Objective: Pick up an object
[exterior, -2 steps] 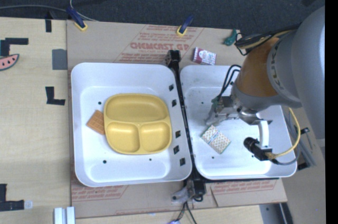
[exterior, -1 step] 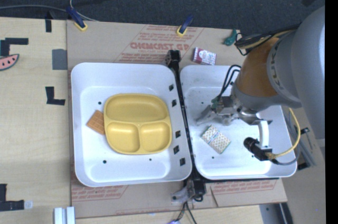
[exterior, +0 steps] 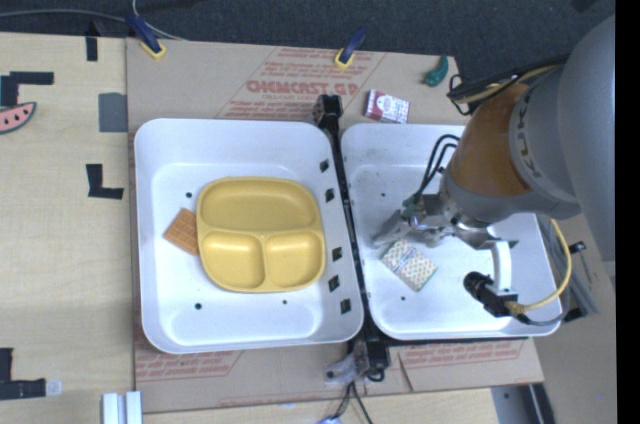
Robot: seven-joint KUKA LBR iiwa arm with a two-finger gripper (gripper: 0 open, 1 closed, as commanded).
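Bulky grey arm [exterior: 590, 127]; orange band [exterior: 490, 147]; black and yellow cables [exterior: 560, 277].

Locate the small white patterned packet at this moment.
The small white patterned packet lies in the right-hand white bin, near its left wall, just below the gripper and across the divider from the yellow divided plastic tray.

Arm bent low, end effector [exterior: 405, 230] apparently pointing left.

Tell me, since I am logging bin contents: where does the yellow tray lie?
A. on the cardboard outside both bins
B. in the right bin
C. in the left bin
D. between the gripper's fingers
C: the yellow tray rests inside the left bin, partly over a brown cracker-like piece, while the gripper is over the right bin.
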